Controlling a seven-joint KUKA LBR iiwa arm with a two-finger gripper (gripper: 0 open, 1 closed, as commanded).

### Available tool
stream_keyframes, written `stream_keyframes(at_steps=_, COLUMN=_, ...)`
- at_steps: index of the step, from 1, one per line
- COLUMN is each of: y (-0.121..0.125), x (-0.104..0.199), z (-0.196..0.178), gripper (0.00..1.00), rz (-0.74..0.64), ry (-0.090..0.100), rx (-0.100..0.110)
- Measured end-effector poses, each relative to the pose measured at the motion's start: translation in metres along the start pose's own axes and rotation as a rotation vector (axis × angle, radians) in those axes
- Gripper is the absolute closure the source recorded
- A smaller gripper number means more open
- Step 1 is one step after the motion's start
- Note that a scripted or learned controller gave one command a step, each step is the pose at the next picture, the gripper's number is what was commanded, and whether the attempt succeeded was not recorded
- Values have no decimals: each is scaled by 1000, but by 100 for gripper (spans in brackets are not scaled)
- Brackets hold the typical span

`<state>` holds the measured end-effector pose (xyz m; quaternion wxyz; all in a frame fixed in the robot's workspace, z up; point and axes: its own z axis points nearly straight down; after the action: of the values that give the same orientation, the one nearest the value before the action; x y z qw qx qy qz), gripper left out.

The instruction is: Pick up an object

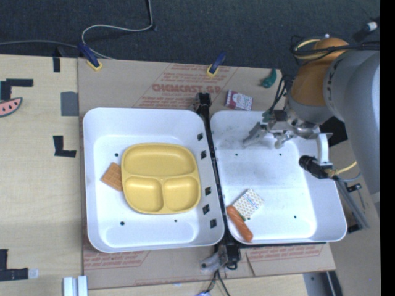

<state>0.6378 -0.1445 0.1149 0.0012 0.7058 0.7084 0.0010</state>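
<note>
- The gripper (264, 135) hangs over the upper part of the right bin (321, 227), its two fingers spread apart with nothing between them.
- The nearest candidates lie toward six o'clock from the jaws, well apart from them: a patterned packet (248, 203) and, touching its lower left corner, an orange carrot-like piece (239, 223).
- The carrot's long axis runs from ten to four o'clock.
- At nine o'clock, the left bin (99, 227) holds a yellow divided plate (162, 177).

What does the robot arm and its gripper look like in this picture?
The arm is thick and light grey, with a rounded orange band above the wrist. Black cables loop over that band. The gripper is small, metallic grey, ending in thin pale jaws.
</note>
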Motion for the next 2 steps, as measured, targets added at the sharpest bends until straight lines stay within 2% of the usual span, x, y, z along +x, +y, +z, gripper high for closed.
stream_keyframes(at_steps=1, y=0, x=1, z=-9, gripper=100, rz=-1, ry=1, rx=0)
stream_keyframes(at_steps=2, y=0, x=1, z=-9, gripper=0, rz=-1, ry=1, rx=1)
